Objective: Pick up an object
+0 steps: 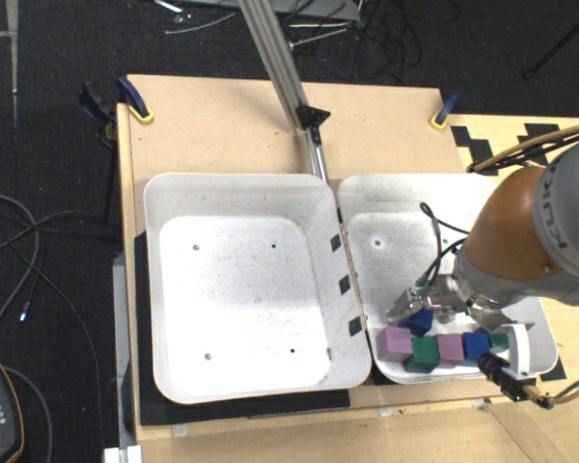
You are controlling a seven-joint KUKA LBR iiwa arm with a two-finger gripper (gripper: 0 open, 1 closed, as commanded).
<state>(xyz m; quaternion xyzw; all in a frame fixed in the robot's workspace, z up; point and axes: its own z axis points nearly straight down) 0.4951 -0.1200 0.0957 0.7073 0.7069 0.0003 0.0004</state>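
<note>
Your gripper (417, 307) low in the right bin (386, 205), lower right of frame, over a blue block (421, 323), grip state unclear, other blocks (434, 350) beside it.

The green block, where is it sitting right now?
The green block lies in the right bin, near its front edge, between a light purple block and a pink-purple block, just below the pincer.

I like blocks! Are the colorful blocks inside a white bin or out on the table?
Inside. The blocks sit in the right bin, bunched at its near edge beside the hand.
</note>
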